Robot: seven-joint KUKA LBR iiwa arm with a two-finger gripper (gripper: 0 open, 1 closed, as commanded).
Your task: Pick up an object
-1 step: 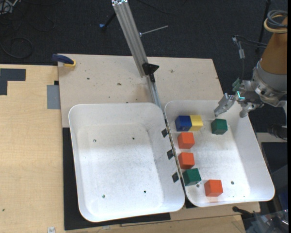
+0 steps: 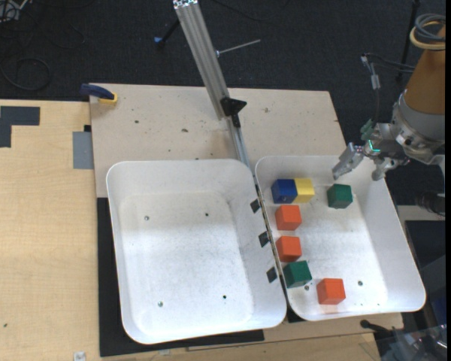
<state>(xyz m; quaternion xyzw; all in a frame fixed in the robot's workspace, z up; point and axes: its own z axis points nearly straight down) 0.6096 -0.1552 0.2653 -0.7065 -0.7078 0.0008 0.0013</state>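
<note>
While no legible writing appears anywhere, the two-finger gripper [image 2: 361,163] hangs with fingers spread and nothing between them over the right white bin's [image 2: 406,262] far edge. Just below sits a dark green cube [image 2: 340,196]. Blue cube [image 2: 284,191] and yellow cube [image 2: 304,189] touch; three orange cubes [image 2: 288,217] [image 2: 289,248] [image 2: 331,291] and a second green cube [image 2: 298,274] lie nearer. Left white bin [image 2: 135,292]: open floor.

A single fixed camera is mounted above the bench [image 2: 210,119] and looks down at a slant, taking in the left bin [image 2: 135,201] and the right bin [image 2: 391,232] complete. It stands far enough back to include dark floor beyond the bench's far edge and pale boarding at frame left. The arm [image 2: 428,81] enters at the frame's right side.
</note>
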